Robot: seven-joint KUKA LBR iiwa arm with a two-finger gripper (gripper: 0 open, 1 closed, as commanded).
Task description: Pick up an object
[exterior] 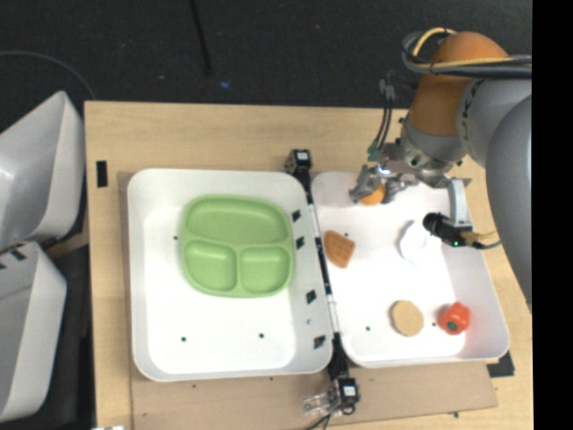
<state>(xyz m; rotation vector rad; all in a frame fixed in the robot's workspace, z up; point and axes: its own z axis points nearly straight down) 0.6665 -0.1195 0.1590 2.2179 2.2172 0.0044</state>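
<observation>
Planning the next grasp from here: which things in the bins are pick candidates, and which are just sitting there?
Pick candidates, all in the right bin:
- orange piece at the gripper
- brown wedge
- tan disc
- red-orange item
- white object

Just sitting there:
- green divided plate in the left bin

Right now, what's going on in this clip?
The arm's gripper is down at the far corner of the right bin, on a small orange object; whether it has it is unclear. An orange-brown piece, a tan disc and a red item lie loose there. The left bin holds a green divided plate.
</observation>
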